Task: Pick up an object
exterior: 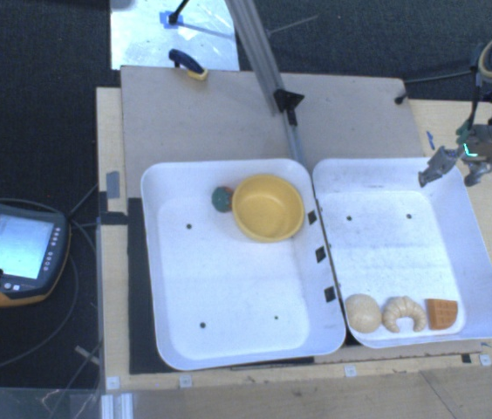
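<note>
Two shallow white bins sat side by side on the bench. At the right bin's (481, 260) far right corner hovered the gripper (454, 169), fingers spread and holding nothing. A roll (363, 312), croissant (405, 313) and orange wedge (441, 313) lined its near edge.

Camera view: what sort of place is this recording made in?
Likely a robotics lab test bench: two white bins side by side, a teach pendant on the dark floor, and toy food such as a croissant.
</note>
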